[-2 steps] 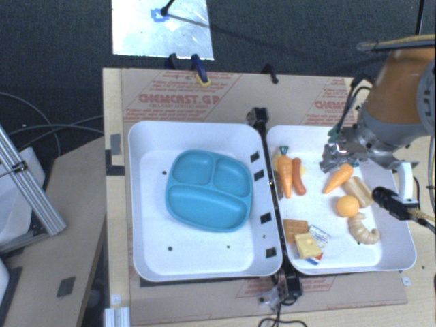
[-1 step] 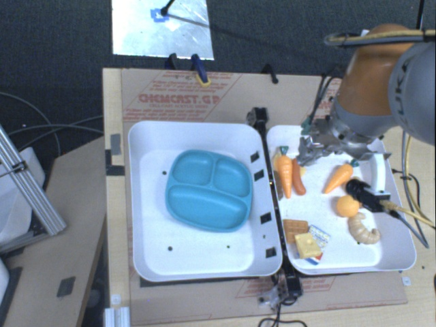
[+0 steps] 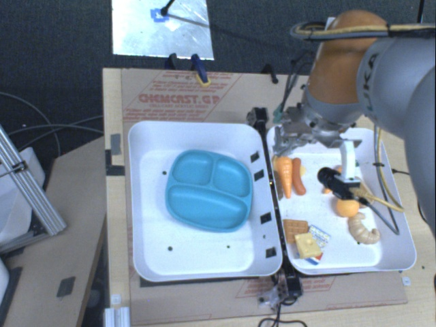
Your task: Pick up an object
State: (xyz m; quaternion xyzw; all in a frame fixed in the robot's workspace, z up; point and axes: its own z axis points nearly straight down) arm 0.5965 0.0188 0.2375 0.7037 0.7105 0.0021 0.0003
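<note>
My gripper [image 3: 291, 142] hangs over the far left corner of the right bin [image 3: 395, 247], just above the tops of two orange carrots [image 3: 283, 177] that lie side by side near the bin's left wall. Nothing shows between the gripper and the carrots. An orange fruit [image 3: 347, 208] rests in the middle right of the bin. A pale croissant-like piece [image 3: 365, 231] lies in front of it. A brown cracker [image 3: 295, 228] and a yellow wrapped block [image 3: 310, 244] sit at the near left corner.
The left bin [image 3: 146, 251] holds a blue divided plate [image 3: 208, 189]. The arm's grey body and orange band [image 3: 340, 60] cover the right bin's far edge. A shiny sheet [image 3: 162, 19] lies beyond the bench.
</note>
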